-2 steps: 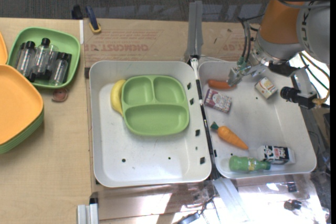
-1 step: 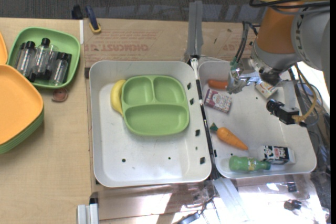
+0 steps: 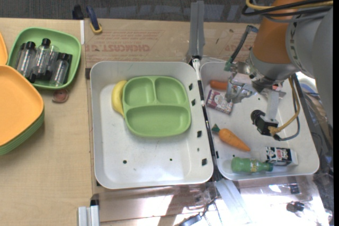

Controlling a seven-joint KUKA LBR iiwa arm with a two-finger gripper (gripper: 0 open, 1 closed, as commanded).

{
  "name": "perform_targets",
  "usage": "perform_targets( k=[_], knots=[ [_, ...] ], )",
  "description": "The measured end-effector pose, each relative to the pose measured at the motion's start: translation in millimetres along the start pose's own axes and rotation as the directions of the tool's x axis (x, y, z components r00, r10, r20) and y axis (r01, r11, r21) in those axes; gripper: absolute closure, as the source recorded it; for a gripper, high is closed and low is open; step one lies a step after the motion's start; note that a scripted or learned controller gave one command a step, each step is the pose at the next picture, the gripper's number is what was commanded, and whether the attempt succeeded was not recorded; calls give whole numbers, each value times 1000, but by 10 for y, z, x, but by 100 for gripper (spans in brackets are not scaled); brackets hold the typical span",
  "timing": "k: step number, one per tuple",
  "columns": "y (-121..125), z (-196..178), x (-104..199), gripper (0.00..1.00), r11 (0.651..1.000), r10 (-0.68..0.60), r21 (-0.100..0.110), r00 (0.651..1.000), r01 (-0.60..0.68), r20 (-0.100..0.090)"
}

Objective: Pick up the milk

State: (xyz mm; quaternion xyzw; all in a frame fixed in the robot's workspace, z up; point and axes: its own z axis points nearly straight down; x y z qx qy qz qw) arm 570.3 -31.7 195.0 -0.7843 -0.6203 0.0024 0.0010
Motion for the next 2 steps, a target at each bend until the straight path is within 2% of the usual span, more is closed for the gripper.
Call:
perform_targets(
  k=[1, 2],
  knots=[
    [-409, -108, -171, 100, 942, -336, -2, 942, 336, 0],
    [361, -232, -278, 100, 915, -403, -3, 915, 403, 1]
  ],
)
